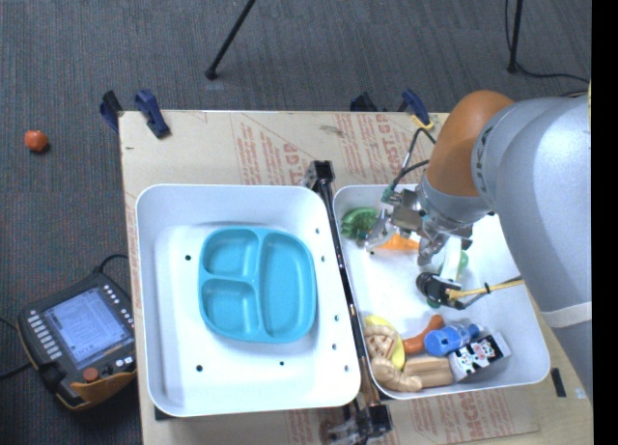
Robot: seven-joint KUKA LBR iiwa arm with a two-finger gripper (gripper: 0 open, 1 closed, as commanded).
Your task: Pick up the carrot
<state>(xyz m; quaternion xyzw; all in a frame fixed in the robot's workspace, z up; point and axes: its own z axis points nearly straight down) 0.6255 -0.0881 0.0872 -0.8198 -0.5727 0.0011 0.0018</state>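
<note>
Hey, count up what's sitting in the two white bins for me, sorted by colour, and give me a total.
Blue: 2, the divided plate and a small blue toy
Orange: 2, the carrot and an orange piece
Green: 1, a leafy toy
Yellow or tan: 2, a yellow piece and a bread-like toy
Black-and-white: 1, a carton
Total: 8

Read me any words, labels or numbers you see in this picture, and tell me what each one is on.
Nothing can be read for certain.
Red printed lettering on the brown cardboard sheet under the bins: too blurred and slanted.
Lit screen of the grey handheld control pendant on the floor: too small.
Black-and-white toy carton in the right-hand white bin: markings unreadable.
</note>
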